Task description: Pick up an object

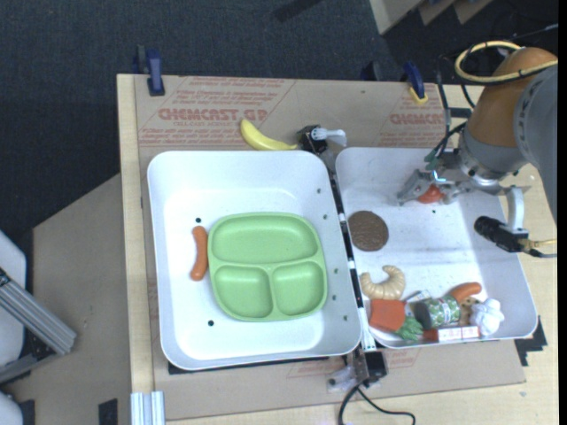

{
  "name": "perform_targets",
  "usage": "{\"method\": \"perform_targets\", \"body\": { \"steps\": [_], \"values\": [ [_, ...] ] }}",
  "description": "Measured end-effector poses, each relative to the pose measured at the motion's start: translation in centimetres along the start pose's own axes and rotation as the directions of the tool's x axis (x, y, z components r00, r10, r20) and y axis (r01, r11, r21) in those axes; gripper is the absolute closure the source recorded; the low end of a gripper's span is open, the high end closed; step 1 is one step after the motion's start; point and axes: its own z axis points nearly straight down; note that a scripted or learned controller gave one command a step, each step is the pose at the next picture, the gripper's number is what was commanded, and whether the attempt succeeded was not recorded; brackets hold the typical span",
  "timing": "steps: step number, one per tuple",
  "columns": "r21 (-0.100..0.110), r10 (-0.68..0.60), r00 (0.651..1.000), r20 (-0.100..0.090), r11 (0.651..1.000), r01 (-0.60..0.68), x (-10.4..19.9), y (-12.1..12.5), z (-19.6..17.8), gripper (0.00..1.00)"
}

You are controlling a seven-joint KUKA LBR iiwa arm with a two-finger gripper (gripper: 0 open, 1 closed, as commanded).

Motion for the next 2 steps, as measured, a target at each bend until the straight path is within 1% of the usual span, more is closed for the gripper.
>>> {"method": "perform_targets", "body": {
  "steps": [1, 2],
  "values": [
    [0.000, 0.002, 1.000, 0.000, 1.000, -0.002, 3.3, 2.9, 0.0, 0.00],
    [-0.001, 0.002, 1.000, 0.002, 1.000, -0.002, 3.2, 2.9, -1.0, 1.00]
  ]
}}
